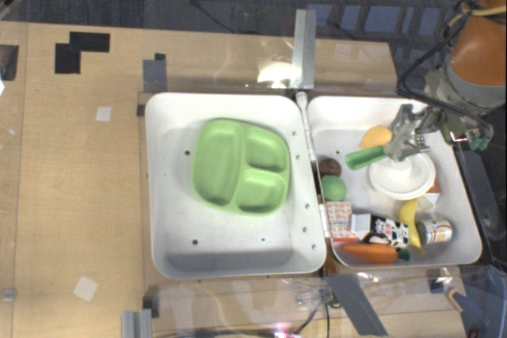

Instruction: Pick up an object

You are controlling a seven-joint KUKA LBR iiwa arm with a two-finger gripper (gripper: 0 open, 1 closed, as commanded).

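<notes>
My gripper (402,140) hangs low over the right bin (467,245), just above the far rim of a white bowl (404,176). A green stick-shaped toy (364,157) lies slanted right at its left side, with its right end touching or under the gripper tip. An orange round toy (375,137) sits just behind that stick. I cannot see whether anything is held. The orange wrist band (479,51) is at the upper right.
The right bin also holds a brown lump (329,167), a green ball (333,187), a small printed box (339,219), a carrot (371,253), a banana (409,218) and a small can (436,232). A green divided plate (240,165) lies in the left bin (170,237).
</notes>
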